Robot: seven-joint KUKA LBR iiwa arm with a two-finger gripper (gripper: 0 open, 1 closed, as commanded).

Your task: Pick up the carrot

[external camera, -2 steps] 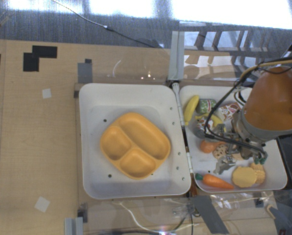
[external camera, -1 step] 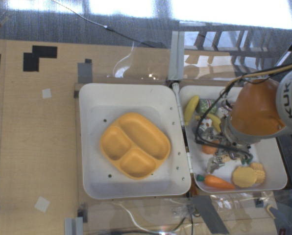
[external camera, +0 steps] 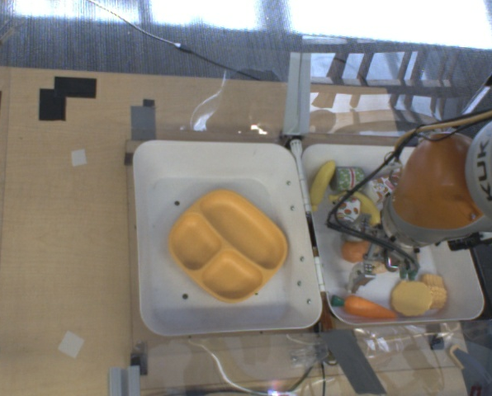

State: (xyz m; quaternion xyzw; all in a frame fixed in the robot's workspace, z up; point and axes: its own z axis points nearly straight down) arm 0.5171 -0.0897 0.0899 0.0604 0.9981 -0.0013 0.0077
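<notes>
Hovering over the right bin (external camera: 475, 308), the gripper (external camera: 376, 269) is sitting low among the toy food, just above the carrot (external camera: 368, 307); whether it is wide or narrow I cannot tell, too much metal clutter and cable in the way. Nothing is showing between its tips, so the pick is looking not yet done. The carrot is lying flat along the near wall of the right bin, orange, tapered, smooth plastic, with a small green stub at its left end. Left to do, as I judge it: closing on the carrot and lifting it. A pale yellow lumpy piece (external camera: 418, 296) is sitting just beside the carrot's right end. A yellow banana (external camera: 322, 181), curved and glossy, is lying near the bin's far left corner. The left bin (external camera: 155, 304) is holding a yellow-orange three-compartment plate (external camera: 227, 244), matte, with rounded corners.
</notes>
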